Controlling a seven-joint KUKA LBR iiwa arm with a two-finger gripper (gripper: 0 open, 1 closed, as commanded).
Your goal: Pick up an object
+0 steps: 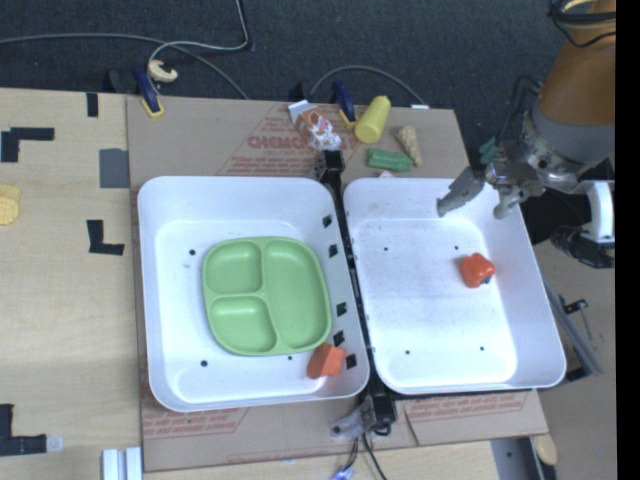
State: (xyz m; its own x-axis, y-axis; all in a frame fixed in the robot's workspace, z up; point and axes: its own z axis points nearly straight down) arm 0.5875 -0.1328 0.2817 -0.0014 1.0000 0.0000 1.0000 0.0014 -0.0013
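While the claw (483, 190) is hanging spread open and holding nothing over the right bin's (520, 373) far right corner, the small orange object (477, 269) is lying just near of it. It is looking light, rounded and probably slick, so pinching across its middle seems best.

Bright, even overhead light washes the white bins (250, 193) nearly flat, shadows are faint, and the whole picture is slightly soft.
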